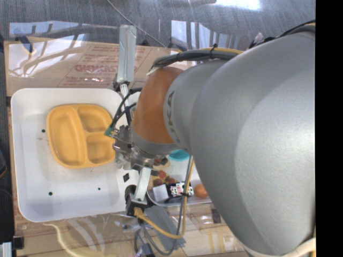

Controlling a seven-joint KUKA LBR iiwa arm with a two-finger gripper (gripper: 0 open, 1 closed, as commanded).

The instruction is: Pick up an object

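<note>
Arm point(241, 116) low over the small items point(172, 189), yellow plate point(80, 134) untouched in the left bin point(32, 197), and you can't tell whether the gripper point(126, 153) grips anything yet.

We see a broad, smooth grey arm point(257, 133) with a rounded, matte shell, narrowing to a glossy orange band point(153, 111) above a silvery metal wrist point(140, 153); thin black cables point(119, 110) loop beside that band
</note>
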